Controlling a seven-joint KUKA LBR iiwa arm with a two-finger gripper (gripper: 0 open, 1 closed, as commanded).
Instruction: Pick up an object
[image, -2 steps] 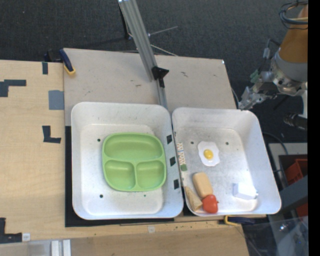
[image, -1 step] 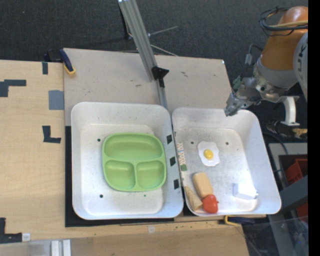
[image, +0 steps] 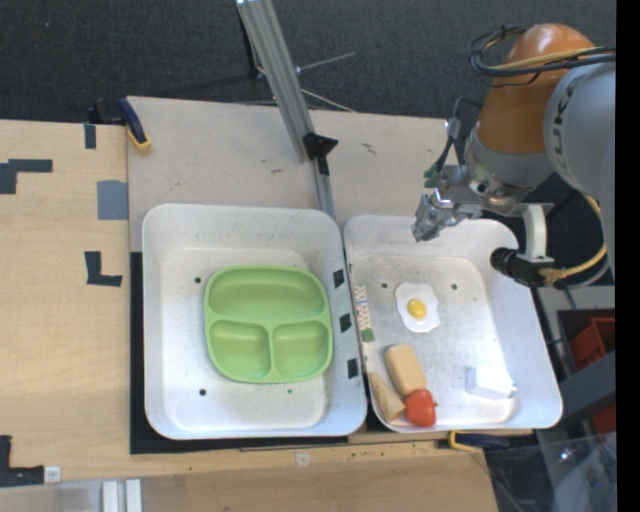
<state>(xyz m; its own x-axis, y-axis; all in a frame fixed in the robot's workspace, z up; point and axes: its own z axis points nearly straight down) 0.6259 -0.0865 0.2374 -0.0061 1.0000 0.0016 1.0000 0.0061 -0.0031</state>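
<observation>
jaws (image: 432, 222) at 12 o'clock rim of right white bin (image: 530, 340), can't tell if spread | plastic fried egg (image: 417, 307) mid-bin, untouched | tan bread loaf (image: 405, 368), red tomato (image: 421, 407) at 7 o'clock

2 bins (image: 160, 300), 1 plate (image: 268, 323), 4 foods (image: 417, 308)

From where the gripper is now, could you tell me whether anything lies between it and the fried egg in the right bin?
Nothing visible does. The gripper sits over the far rim of the right bin, and the floor between it and the fried egg is bare. The bread piece and tomato lie nearer the front.
</observation>
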